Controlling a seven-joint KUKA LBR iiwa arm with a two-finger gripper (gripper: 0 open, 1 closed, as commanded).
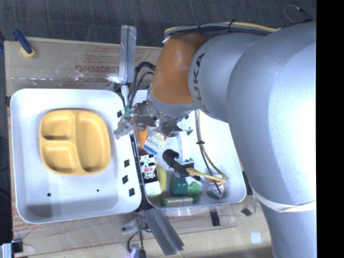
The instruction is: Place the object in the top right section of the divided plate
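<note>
The yellow divided plate [75,141] lies flat in the left bin [27,198], a shallow white tray with rounded corners and a smooth, matte floor. The plate is a rounded rectangle of glossy plastic. Raised ridges part it into two small sections on the frame's left and one large section on its right.

The arm [252,90], smooth grey with a rounded orange band, comes in from the frame's right and covers much of the right bin [234,192]. Its gripper [156,133] hangs over that bin's upper left corner, close to the wall between the two bins. Whether it is released or clenched cannot be told from here.

A small blue-and-white packet [155,143], boxy with a printed label, sits right at the gripper, well apart from the plate. Whether it is grasped cannot be told.

Lower in the right bin, along its left wall, lies a black-and-white cow-patterned box [148,168]. Toward the lower edge sit a dark green lumpy object [180,187] and, just below it, a ridged pale green roll [177,201].
</note>
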